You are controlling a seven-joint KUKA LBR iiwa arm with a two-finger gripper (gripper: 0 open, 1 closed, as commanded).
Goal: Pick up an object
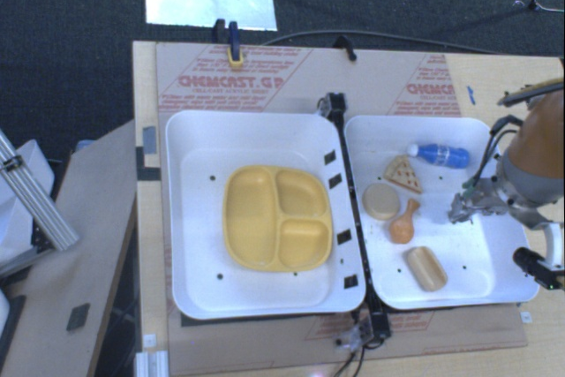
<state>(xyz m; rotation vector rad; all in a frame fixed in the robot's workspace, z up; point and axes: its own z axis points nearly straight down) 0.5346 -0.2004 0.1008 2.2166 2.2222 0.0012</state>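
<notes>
Left of the gripper (463,209), nearby, lies the orange drumstick (403,225).

In the right bin I see a blue bottle (440,155) lying on its side at the far end, a tan toy pizza wedge (403,175) below it, a round beige disc (382,200), an orange drumstick (404,223) just beside that, and a tan bread roll (425,267) nearest the front.
</notes>
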